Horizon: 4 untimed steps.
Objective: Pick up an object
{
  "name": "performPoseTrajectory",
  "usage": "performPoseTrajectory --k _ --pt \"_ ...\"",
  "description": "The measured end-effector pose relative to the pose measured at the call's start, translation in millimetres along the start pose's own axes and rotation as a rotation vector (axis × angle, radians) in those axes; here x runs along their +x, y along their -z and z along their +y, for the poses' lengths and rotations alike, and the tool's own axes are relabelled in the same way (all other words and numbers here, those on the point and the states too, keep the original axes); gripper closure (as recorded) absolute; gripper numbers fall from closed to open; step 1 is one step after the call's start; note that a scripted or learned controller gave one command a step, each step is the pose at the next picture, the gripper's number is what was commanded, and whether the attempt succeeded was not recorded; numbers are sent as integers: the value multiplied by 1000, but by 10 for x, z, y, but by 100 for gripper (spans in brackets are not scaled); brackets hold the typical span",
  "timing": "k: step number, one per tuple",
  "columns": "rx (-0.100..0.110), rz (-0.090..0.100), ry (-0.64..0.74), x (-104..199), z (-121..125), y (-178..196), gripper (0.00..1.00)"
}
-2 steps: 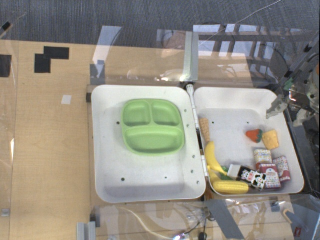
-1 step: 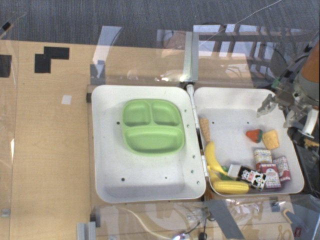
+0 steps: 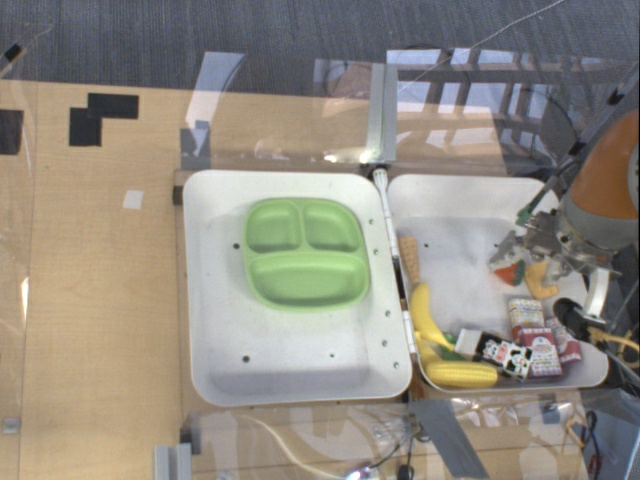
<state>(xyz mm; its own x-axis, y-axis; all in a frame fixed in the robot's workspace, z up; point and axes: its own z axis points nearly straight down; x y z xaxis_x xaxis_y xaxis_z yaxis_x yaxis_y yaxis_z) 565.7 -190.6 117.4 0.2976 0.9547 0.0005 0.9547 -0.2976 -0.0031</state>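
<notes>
The right bin point(image 3: 450, 208) holds several small things. A yellow banana point(image 3: 424, 316) lies along its left wall, and a second yellow fruit point(image 3: 462, 374) rests at the front edge. A black-and-white carton point(image 3: 506, 356) and two pink-red cartons point(image 3: 527, 314) point(image 3: 541, 353) sit in the front right corner. My gripper point(image 3: 530, 246) hangs low at the bin's right side, under the orange band point(image 3: 610, 183). A small red-and-green piece point(image 3: 508, 272) and a yellow-orange piece point(image 3: 543, 282) lie directly beneath it. Whether it touches either one is unclear.
The left bin point(image 3: 215, 358) bears a green divided plate point(image 3: 303, 253) at its middle. A thin brown cone-like item point(image 3: 408, 256) lies by the divider between the bins. Clear panels stand behind both bins. Cables run along the front edge.
</notes>
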Motion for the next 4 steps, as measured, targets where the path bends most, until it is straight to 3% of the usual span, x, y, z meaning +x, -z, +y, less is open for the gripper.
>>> performPoseTrajectory --k 1,2,3,4 --pt "1 1 2 11 2 96 100" --pt "-11 2 -437 577 61 -280 100" --pt "-14 3 -436 1065 -48 -276 100" --pt "-11 1 -133 1239 439 -286 100"
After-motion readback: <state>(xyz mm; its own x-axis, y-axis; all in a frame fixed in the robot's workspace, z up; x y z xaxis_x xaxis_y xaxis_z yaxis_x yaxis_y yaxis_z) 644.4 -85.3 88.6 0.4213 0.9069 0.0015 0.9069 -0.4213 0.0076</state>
